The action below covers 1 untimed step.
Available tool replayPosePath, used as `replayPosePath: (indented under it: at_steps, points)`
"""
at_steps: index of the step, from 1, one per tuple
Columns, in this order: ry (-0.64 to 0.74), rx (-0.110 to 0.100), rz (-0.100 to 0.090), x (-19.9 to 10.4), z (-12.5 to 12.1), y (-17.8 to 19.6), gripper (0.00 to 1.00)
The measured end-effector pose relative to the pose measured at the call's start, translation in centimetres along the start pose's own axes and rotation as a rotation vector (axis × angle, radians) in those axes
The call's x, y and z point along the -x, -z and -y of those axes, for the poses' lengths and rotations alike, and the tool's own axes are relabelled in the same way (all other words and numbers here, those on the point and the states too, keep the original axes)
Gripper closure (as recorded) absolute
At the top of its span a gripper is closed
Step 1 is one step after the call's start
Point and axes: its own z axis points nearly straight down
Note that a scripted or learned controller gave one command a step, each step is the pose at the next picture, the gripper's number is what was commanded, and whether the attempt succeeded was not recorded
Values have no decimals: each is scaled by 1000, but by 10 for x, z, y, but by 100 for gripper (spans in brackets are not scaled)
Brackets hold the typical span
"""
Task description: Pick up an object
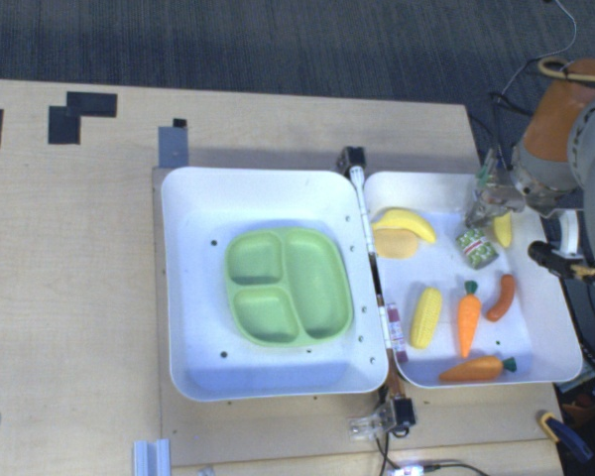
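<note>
Claw hangs over the right bin's far right, just above a small green packet; can't tell its state. Looks like the approach step; next it needs to drop and pinch.

Even, diffuse overhead lighting. White bins appear bright with a bluish cast; soft shadows at their 6 o'clock walls. Slight overall softness, no glare.
</note>
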Motion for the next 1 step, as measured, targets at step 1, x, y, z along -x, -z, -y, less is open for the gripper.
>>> replayPosePath:
  at_steps: [1]
  points:
    - [6, -9, -27, -13, -2, 0, 0]
